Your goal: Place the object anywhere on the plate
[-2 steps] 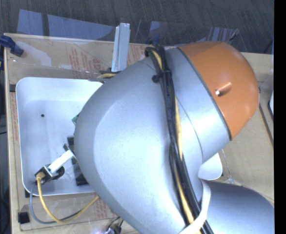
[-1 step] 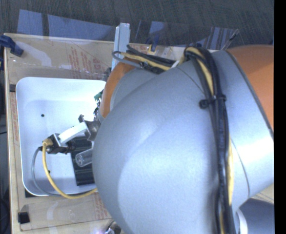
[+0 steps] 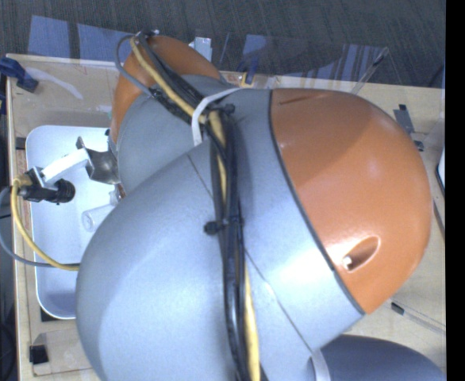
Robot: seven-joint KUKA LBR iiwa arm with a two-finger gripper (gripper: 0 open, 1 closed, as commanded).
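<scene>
Camera view has the grey arm [image 3: 217, 252] leaning over the white bin [image 3: 46, 276] at frame left. Whether its tool [image 3: 101, 165] is open or closed cannot be told. A small pale object [image 3: 95, 217], perhaps the task's thing, lies in the bin just below. This looks like the reaching step; a secure grasp comes next.

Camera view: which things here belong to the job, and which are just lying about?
Job: shallow white bin; grey arm's gripper above it; small pale piece inside it, perhaps the object.
Lying about: blue clamp at the bench corner; small black block at the bench edge.
</scene>
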